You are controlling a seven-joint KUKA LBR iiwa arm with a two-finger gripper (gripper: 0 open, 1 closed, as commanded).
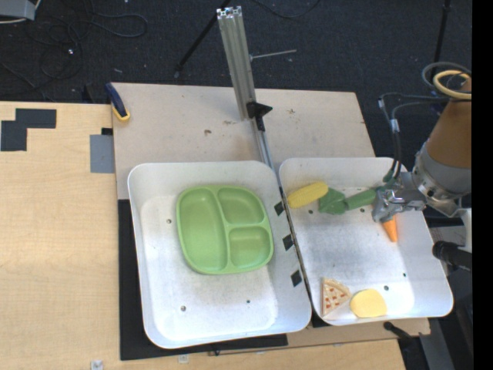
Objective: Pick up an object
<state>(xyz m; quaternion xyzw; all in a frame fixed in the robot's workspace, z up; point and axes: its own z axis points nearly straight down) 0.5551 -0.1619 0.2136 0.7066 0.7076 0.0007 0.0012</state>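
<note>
Tool (pixel 387 206) low over right bin (pixel 431 299), near far right corner; finger state impossible to tell. Carrot (pixel 391 229) just beneath, green toy (pixel 347 201) and corn (pixel 307 194) alongside. Pizza slice (pixel 333 297), yellow disc (pixel 368 304) near front. Green tray (pixel 224 229) in left bin (pixel 154 284).

We are seeing a pale wooden bench (pixel 308 122) carrying two shallow white plastic bins side by side, the left bin (pixel 154 299) touching the right bin (pixel 420 284).
</note>
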